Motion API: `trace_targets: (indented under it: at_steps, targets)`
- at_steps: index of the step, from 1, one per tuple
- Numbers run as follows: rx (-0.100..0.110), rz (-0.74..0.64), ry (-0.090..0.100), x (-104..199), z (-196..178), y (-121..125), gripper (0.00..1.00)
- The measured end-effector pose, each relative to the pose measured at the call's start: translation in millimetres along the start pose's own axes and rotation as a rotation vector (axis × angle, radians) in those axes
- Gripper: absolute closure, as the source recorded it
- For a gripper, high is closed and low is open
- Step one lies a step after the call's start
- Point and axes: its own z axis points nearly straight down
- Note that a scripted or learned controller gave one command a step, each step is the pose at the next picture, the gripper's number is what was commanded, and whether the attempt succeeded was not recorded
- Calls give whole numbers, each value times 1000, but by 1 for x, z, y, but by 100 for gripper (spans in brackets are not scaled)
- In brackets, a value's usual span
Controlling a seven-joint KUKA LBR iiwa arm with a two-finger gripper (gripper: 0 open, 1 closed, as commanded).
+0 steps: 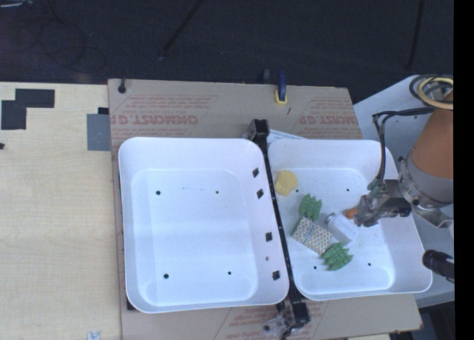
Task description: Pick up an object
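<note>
Gripper [364, 212] at the end of a grey arm with an orange band [437, 146] reaches in from the right, low over the right-hand white bin [385, 281]. It sits just beside a small white object [340, 225], possibly touching it; an orange scrap shows at the tip. How wide the claw stands, and whether it has hold of anything, cannot be told at this size.

Objects to pick all lie in this bin: a yellow round piece [286, 181] near the divider, a green ridged piece [310, 206], a patterned flat packet [312, 235] and a second green piece [337, 257]. The left bin [133, 183] sits alongside.

Likely risks: the white object is small and could be nudged aside instead of caught, or the packet close by could be pinched along with it
</note>
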Motion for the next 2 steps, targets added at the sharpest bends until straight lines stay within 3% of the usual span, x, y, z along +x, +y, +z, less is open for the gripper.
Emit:
trace_targets:
  at_steps: [1, 2]
  targets:
    - [-12, -9, 0, 33, -44, 102, 100]
    - [0, -11, 4, 106, -58, 39, 100]
